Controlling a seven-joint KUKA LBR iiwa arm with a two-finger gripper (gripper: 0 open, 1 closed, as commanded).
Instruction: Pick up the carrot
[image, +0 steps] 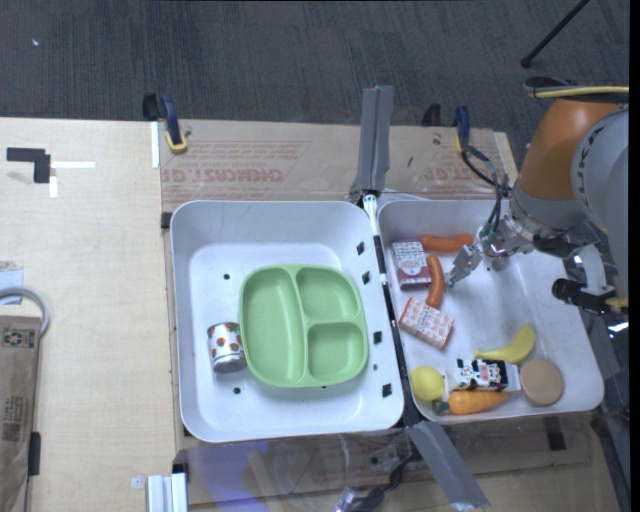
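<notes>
Carrot (476, 402) well apart from gripper (462, 268)

Single fixed camera, mounted above the bench (80, 300), looking down at a slant. Both white bins are framed side by side: left bin (190, 300) near centre, right bin (575, 330) toward the right edge. The far bench edge and dark floor (250, 50) run along the top. The arm (575, 160) enters from the right. Middle distance.
</notes>
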